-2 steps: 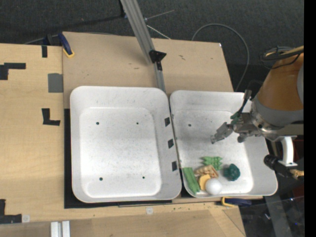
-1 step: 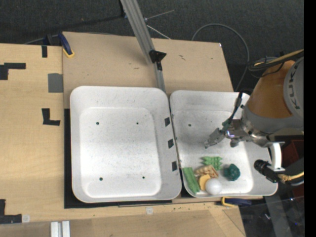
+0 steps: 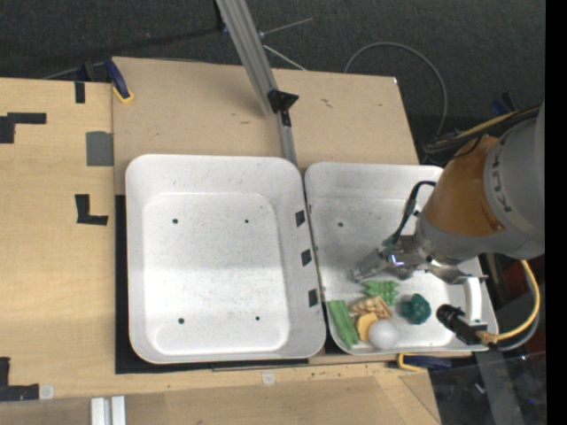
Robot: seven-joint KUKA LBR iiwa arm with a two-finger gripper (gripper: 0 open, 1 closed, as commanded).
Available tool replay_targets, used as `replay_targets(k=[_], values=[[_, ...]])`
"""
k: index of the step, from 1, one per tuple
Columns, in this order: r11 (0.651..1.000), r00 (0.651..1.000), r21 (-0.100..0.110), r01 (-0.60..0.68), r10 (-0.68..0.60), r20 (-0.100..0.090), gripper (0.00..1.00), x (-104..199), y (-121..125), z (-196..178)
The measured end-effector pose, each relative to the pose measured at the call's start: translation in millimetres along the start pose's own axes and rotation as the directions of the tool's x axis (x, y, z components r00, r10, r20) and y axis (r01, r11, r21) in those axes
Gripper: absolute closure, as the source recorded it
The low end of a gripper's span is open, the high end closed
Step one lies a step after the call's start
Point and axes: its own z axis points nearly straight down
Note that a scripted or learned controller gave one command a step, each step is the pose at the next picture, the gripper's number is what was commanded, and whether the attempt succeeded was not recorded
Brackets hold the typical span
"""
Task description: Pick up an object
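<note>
Nearest, at the 6 o'clock edge of the right bin (image 3: 354,202): white ball (image 3: 384,334), with a yellow piece (image 3: 366,328) and a green strip (image 3: 341,319) at its 9 o'clock. Dark green round object (image 3: 415,308) at the ball's 2 o'clock. Tan piece (image 3: 372,306), then pale green leafy item (image 3: 383,289) at 12 o'clock. Gripper (image 3: 383,268) close over that item; open or closed, cannot tell. Left bin (image 3: 213,264) at 9 o'clock.

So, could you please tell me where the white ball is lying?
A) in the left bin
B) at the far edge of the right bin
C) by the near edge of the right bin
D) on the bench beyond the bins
C: the white ball sits against the near wall of the right bin, between a yellow piece and a dark green ball.
</note>
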Motion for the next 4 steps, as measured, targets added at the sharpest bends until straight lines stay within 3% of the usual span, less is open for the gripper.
replay_targets(k=[1, 4], values=[[1.0, 1.0, -0.004, 0.001, -0.001, 0.0, 1.0, 1, 1, -13], [1.0, 1.0, -0.012, 0.001, -0.001, 0.002, 1.0, 0, -3, -165]])
